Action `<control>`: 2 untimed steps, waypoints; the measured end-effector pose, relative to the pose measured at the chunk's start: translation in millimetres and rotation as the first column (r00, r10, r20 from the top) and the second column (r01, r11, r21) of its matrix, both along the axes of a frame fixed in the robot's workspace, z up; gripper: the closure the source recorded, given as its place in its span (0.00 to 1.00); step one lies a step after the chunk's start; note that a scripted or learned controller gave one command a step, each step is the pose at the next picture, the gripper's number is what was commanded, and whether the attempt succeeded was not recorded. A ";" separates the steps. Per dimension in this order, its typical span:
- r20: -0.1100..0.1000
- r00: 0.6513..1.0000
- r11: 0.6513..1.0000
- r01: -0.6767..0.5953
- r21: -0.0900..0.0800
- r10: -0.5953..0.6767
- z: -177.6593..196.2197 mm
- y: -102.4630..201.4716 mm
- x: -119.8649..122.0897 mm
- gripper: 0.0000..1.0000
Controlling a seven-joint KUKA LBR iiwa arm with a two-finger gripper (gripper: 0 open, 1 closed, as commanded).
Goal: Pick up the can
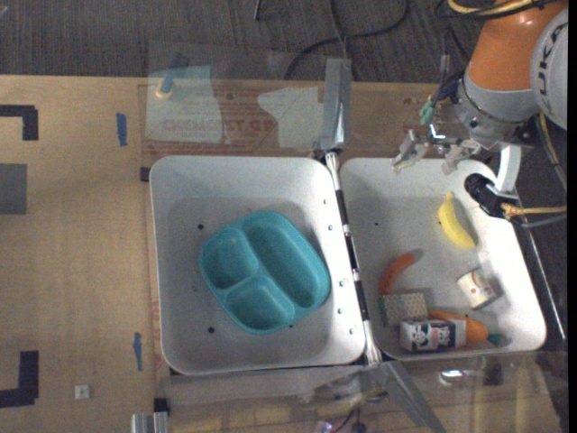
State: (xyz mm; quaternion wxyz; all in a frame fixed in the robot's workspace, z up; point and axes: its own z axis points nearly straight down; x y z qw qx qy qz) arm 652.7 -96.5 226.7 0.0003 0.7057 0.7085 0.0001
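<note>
I see the end effector (431, 152) hanging over the far edge of the right bin (532, 287), its two fingers spread apart with nothing between them. The grey arm (523, 52) with its orange band comes in from the upper right behind it.

The can (477, 288) lies well apart from the end effector, down in the near right part of that same bin. It is small and white, lying on its side, with its long axis running on a slant from lower left to upper right; I cannot tell which end is the top.

Between the end effector and the can lies a yellow banana (456, 223), just up from the can. To the can's left an orange carrot-like piece (398, 271) curves beside a speckled sponge (403, 307). Just below the can lies a white bottle (433, 335) on its side, with an orange piece (473, 326) touching it at its right end.

The left bin (171, 188) holds a teal divided tray (264, 271). Both bins sit on the tan surface (72, 242).
</note>
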 end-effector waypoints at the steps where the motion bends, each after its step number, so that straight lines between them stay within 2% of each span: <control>1: -0.001 0.991 0.991 0.135 0.000 -0.135 -6.8 -60.5 -135.8 0.00; 2: -0.003 0.967 0.967 0.255 0.001 -0.255 -56.5 -16.1 -115.0 0.00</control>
